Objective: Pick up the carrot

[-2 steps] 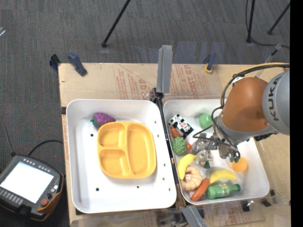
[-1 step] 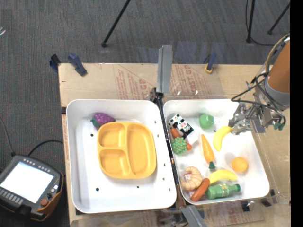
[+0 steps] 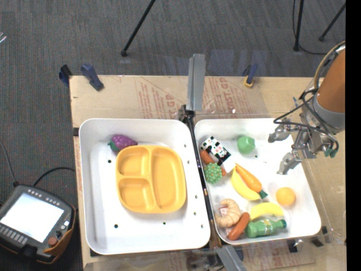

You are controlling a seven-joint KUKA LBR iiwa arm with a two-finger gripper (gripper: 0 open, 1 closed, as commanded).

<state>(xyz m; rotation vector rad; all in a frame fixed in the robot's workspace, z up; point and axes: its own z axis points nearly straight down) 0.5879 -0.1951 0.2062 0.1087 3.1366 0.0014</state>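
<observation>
The arm's two-finger jaws hang over the upper right part of the right-hand shallow white bin, spread and gripping nothing; one metal finger points down toward bare bin floor and the other sits higher and to the left. This looks like the approach step, before any descent onto the target.

The carrot, a tapered orange plastic piece with a dark green stub at its lower right end, lies to the left of the jaws and a little below them, near the middle of the same bin. It rests slantwise across a yellow banana-shaped toy, touching it. A small orange ball sits below the jaws, and a green round toy lies to their left, above the carrot.

The next move would likely call for a shift leftward until the jaws stand over the carrot's middle, a turn of the wrist so the fingers straddle its narrow width across the slant, then a straight descent. The banana beneath may get pinched too.
</observation>
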